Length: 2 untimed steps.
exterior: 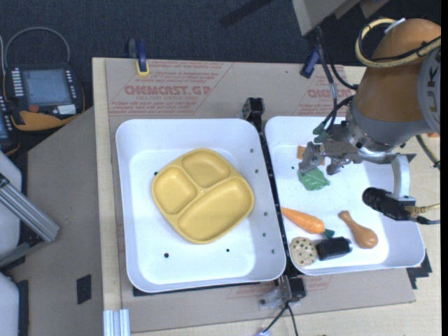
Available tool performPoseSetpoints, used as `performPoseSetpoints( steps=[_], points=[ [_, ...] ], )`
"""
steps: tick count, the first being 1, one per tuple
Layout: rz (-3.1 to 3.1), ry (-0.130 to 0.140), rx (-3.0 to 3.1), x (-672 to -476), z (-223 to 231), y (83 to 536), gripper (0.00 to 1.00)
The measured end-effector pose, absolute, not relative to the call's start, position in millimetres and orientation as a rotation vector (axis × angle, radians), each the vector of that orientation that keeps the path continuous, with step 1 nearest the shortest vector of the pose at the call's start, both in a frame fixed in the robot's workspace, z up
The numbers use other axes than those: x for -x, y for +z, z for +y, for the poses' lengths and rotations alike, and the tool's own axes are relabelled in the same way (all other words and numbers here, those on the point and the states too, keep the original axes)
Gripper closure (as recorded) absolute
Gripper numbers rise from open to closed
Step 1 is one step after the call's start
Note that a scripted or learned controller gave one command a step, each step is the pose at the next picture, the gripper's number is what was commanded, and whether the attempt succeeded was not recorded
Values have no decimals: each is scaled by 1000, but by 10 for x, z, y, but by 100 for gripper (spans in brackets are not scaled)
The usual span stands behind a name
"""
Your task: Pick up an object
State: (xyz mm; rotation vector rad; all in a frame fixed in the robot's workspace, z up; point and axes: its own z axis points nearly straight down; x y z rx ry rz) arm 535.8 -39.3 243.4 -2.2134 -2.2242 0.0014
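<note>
A green toy (313, 179) lies in the right bin (413, 254), at its ten o'clock, under the gripper (323, 161); whether the jaws clamp it cannot be told. At six: carrot (303, 220), drumstick (358, 230), cookie (302, 251).

Directly beneath the end effector (323, 161), in the right bin (399, 257), lies a small green crumpled object (313, 179), lumpy and leaf-like, touching or nearly touching the fingertips; whether it is gripped cannot be told. Below the end effector and slightly to its left, an orange carrot (302, 220) lies slanted, its narrow end toward the divider between the bins. Farther below, near the bin's front wall, rests a round speckled cookie (302, 251), with a black block (333, 248) just beside it on the right. Below and to the right of the end effector, a brown drumstick (358, 230) lies slanted, thick end lowest.
</note>
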Motion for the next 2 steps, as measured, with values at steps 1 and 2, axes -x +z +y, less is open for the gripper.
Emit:
performPoseSetpoints(
  steps=[1, 2],
  points=[
    [-2225, 2, 2214, -5278, 151, 2406, 100],
    [-2224, 3, 2213, -5314, 587, 2312, 100]
  ],
)
